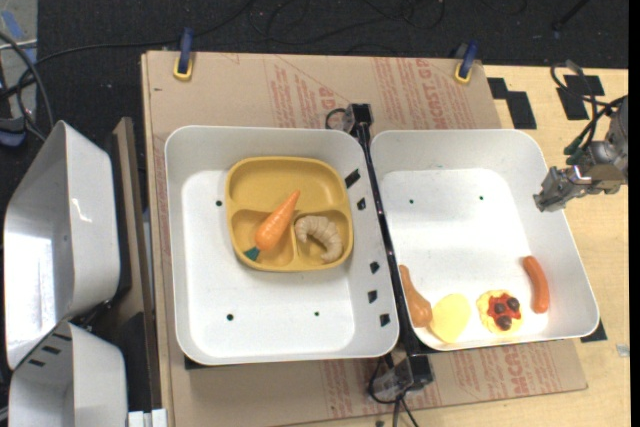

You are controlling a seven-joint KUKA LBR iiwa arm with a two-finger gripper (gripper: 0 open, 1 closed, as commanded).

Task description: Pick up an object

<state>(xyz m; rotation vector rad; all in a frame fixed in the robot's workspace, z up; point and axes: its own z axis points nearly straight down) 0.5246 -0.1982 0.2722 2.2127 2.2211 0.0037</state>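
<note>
Two white bins (pixel 200 215) hold toy food; gripper (pixel 553 192) hovers at right rim, finger state unclear.

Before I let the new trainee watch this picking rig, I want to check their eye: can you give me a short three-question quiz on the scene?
1. True or false: the orange toy carrot lies on the yellow divided plate.
2. Which white bin holds the small orange sausage? A) left bin B) right bin
3. Fill in: the gripper sits at the right bin's ____ rim.

Key: 1 true; 2 B; 3 right. The pale toy shrimp shares the plate, if you want a bonus.
</note>
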